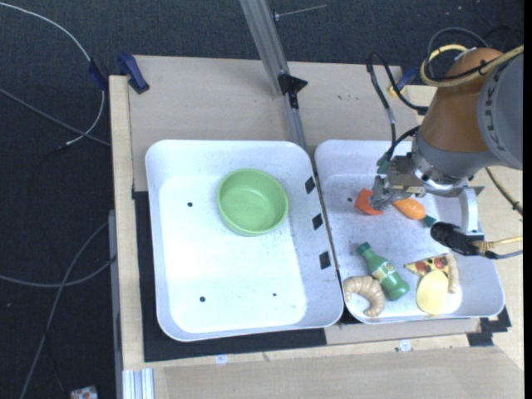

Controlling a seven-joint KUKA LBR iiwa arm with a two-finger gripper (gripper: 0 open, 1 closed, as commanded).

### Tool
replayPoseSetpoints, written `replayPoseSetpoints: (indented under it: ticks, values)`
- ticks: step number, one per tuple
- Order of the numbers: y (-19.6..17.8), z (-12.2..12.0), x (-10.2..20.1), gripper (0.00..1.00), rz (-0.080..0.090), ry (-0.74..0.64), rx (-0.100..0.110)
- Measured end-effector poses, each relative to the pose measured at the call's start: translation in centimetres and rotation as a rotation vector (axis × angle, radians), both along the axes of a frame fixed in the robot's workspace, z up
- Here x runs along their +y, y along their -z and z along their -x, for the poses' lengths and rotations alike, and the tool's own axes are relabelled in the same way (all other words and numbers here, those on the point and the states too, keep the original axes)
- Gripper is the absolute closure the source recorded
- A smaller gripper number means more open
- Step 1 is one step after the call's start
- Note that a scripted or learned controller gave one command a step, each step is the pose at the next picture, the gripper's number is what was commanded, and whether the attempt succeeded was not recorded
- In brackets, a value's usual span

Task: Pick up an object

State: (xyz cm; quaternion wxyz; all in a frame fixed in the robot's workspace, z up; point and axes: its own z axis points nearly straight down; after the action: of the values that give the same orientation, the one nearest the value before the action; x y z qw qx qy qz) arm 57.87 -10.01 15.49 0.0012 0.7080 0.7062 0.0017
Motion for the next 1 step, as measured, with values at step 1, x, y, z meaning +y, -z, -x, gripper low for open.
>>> replayPoseSetpoints:
  ticks: [1]
  values:
    - [-4.59, 0.38, 0.27, 1.00, -0.001, -0.004, 0.001]
